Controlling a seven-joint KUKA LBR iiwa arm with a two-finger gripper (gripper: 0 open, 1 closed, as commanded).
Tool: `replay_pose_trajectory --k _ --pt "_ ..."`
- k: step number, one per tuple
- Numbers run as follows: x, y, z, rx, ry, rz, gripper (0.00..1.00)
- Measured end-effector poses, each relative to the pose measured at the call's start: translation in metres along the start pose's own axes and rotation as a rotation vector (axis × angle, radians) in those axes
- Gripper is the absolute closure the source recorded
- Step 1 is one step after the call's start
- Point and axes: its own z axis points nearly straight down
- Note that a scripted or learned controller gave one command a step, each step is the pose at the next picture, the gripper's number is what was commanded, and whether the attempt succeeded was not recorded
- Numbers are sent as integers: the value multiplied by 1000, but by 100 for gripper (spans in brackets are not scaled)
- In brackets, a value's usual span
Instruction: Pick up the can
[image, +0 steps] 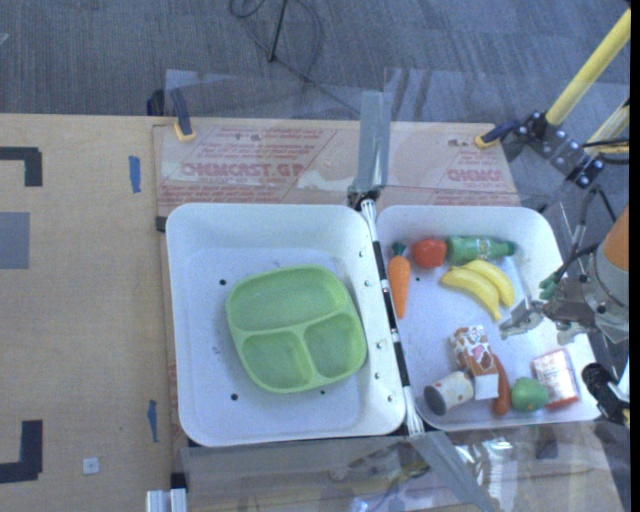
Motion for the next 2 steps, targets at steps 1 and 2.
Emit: replay_pose_trajectory --k 1,2 --pt "12 45 -47 -1 -1 -5 0" --pt "-5 66 -94 -2 -1 -35 0"
